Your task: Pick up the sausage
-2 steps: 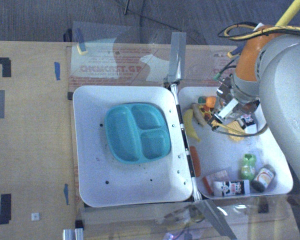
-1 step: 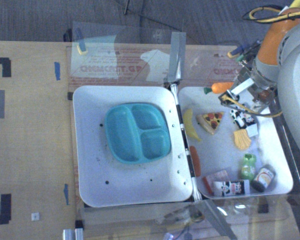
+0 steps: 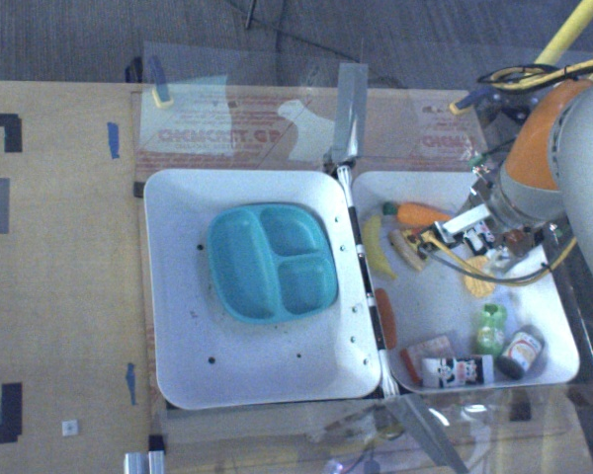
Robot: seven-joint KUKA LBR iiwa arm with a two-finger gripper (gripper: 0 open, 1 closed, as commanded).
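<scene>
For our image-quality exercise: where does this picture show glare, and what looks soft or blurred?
Camera view: pale glare streaks the clear plastic sheet behind the bins; the blue divided plate is evenly lit and fairly crisp; the grey-and-orange arm looks soft at the right.

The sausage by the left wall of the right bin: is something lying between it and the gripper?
Nothing visible blocks it. The sausage lies alone along the left wall of the right bin, with bare white floor on its right. The gripper is further up the bin, among the banana and carrot.

Bright, even overhead light, soft faint shadows, slightly blurred throughout, mild glare on clear plastic.
</scene>
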